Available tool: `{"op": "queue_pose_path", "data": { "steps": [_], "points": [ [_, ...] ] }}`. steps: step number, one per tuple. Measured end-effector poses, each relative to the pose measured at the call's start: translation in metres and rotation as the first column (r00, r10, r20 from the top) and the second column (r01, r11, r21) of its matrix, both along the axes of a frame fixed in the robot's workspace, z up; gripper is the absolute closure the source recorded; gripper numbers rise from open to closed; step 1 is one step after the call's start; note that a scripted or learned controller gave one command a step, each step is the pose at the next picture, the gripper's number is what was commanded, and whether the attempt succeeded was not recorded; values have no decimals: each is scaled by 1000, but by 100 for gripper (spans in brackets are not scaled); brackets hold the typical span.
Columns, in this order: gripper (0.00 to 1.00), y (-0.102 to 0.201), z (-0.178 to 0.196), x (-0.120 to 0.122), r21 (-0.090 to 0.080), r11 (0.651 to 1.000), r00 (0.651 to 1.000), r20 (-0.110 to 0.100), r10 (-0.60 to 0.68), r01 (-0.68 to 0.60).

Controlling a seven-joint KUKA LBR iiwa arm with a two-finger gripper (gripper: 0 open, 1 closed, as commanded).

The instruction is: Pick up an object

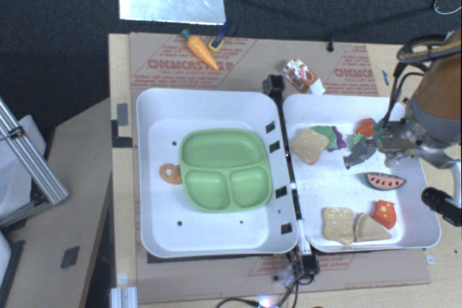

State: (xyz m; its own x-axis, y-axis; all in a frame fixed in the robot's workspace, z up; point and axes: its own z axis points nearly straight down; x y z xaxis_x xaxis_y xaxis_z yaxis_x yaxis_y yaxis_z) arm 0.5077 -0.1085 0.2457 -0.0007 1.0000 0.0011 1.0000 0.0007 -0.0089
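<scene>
A: Start at the left. What sits in the left bin (155, 119)?

B: A green divided tray (225, 169) lies near its middle, with three compartments. Just beside the tray's left edge is a small orange ring-shaped piece (170, 174), a pretzel by the look of it, on the bin floor.

A: And above the bins?

B: A toy carrot (201, 51) lies on the cardboard sheet covering the tabletop (72, 133), behind the left bin. Further right, near the top corner where the bins meet, is a small red-and-white packet (302, 76).

A: Now the right bin (419, 238).

B: Toy foods are spread over it. A tan bread slice (310, 145) is at upper left, touching a purple and green piece (334, 135) on its right. A red piece (365, 127) lies further right at the back. A watermelon slice (385, 180) sits mid-right, a red strawberry-like piece (385, 213) below it. Two tan pieces, a cracker (337, 223) and a wedge (369, 229), touch along the front edge.

A: The tool?

B: The tool (359, 154) hangs over the right bin between the red piece and the watermelon slice. Its fingers look dark and close together; I cannot tell whether they are spread or pressed, and nothing is visibly between them.
</scene>
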Motion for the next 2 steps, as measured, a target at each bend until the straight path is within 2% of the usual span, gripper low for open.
{"op": "queue_pose_path", "data": {
  "steps": [1, 2],
  "points": [
    [0, 0, 5, 2, -1, 1000, 1000, 11, 3, -3],
    [0, -1, -57, 6, 0, 1000, 1000, 5, 1, -1]
  ]
}}
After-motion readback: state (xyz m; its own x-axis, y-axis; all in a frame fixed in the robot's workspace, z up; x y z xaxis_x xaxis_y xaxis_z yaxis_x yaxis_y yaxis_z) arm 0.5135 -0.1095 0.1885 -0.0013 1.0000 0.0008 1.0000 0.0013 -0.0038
